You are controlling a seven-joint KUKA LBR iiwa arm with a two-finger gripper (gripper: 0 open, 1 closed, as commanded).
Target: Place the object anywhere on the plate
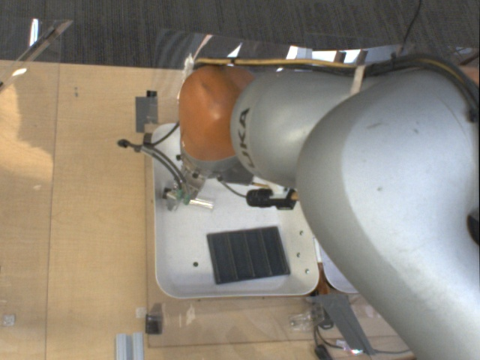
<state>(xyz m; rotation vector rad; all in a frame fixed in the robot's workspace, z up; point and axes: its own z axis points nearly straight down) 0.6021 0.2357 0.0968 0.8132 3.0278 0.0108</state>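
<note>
A dark ribbed rectangular plate [247, 254] lies flat in the near part of the left white bin [180, 276]. The arm's orange band [212, 115] and grey body hang over the far part of that bin. Below the band the wrist hardware, with a small silver and green part [184, 195], sits low near the bin's left wall, beyond the plate's far left corner. The gripper is hidden under the wrist. No loose object is visible to me on the plate or beside it.
The right bin [339, 280] peeks out as a sliver under the large grey arm link [390, 201]. Black cables [154, 152] loop off the wrist to the left. A black clamp [146, 109] stands on the wooden bench [75, 223] by the bin's far left corner.
</note>
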